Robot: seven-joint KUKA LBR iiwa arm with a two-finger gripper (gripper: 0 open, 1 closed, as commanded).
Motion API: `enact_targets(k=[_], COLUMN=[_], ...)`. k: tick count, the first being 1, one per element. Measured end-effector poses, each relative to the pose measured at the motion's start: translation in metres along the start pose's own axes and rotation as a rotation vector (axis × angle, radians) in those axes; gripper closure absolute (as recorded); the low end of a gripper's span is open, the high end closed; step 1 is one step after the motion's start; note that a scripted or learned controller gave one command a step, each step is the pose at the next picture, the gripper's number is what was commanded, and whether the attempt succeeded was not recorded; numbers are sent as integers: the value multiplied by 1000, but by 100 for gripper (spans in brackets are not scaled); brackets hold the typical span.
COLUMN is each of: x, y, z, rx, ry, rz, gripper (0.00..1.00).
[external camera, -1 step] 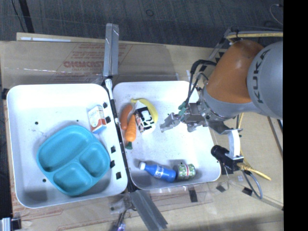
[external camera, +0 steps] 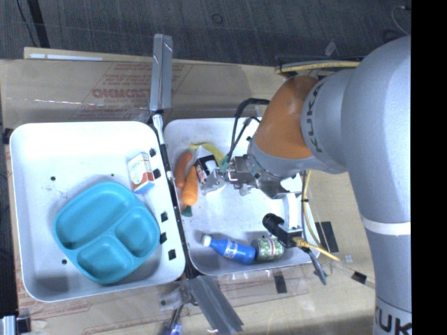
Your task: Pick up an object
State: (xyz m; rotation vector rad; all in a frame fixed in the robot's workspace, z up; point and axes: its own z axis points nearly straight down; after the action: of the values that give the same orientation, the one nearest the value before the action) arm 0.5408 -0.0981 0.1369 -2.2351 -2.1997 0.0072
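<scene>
Arm casing bottom right reads "KU", rest cut off. Cardboard behind bins: red print, mirrored, unreadable. Gripper low in right bin, fingers' spread cannot tell. Carrot at gripper's 9 o'clock, just beside. Blue bottle, green can at 5 o'clock. Left bin: blue tray, small carton.

I see two white bins, a light blue divided tray, an orange carrot, a blue bottle with a white cap, a red-and-white carton, and the grey arm with its orange band.
</scene>
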Motion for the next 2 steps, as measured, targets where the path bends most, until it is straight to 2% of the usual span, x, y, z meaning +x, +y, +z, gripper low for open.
enact_targets(k=[1,2], x=[-2,-2], y=[58,57], z=[30,21], rx=[-9,-4], ry=[-2,-1], rz=[-210,-213], gripper=[0,100])
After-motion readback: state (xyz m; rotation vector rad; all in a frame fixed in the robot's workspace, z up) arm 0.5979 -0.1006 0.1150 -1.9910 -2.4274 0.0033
